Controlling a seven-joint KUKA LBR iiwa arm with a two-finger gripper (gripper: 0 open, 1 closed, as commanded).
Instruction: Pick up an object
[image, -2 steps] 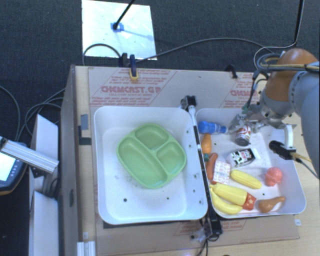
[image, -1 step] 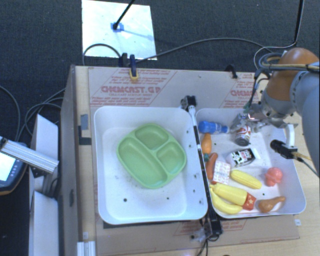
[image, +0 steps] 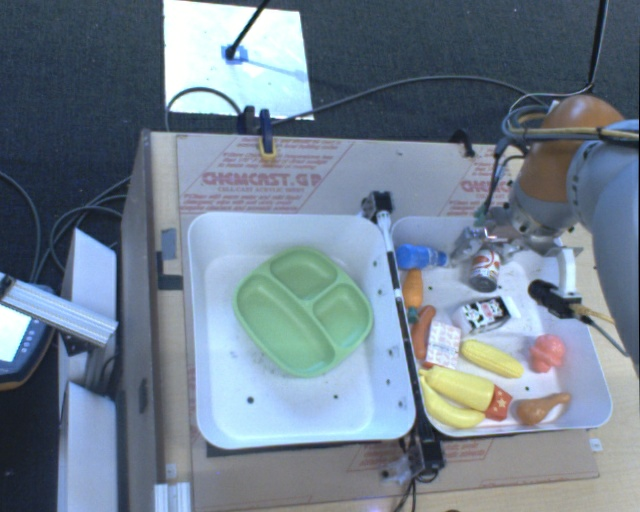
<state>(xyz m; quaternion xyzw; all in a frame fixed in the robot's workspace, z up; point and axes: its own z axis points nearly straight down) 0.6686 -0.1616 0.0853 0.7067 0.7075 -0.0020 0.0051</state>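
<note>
gripper (image: 487, 250): you're looking at it hanging over the back of the right bin (image: 600, 400), right at the small can (image: 485, 268); metal parts are blurring into the can top, so you can't tell its state or whether anything is being gripped.
target: the can is sitting near the back of the right bin, just behind the black-and-white carton (image: 487, 314); judging it the likely pick since the gripper is touching or nearly touching it.
can handling: you're probably dealing with a light, stiff, smooth cylinder; red-and-white label, shiny top. It's likely slipping or rolling if you're pinching off-centre, so take hold across the round sides, mid-height.
carton: small boxy thing, cow-patch print, lying tilted in front of the can; looking stiff-ish, flat faces easy to pinch.
blue bottle (image: 420, 257): lying on its side left of the can, against the bin's back-left corner; smooth plastic.
corn (image: 491, 358): yellow, bumpy, in front of the carton.
banana (image: 452, 385): yellow, curved, glossy toy plastic, well in front of the can.
carrot (image: 412, 288): orange, left of the can by the bin wall.
drumstick (image: 541, 406): brown, at the front-right of the bin.
pink lump (image: 547, 352): knobbly, right of the corn.
plate (image: 303, 311): green, three compartments, hard plastic, sitting alone in the left bin (image: 230, 400), well apart from the can.
crowding: neighbours aren't touching the can; you're getting room for fingers.
</note>
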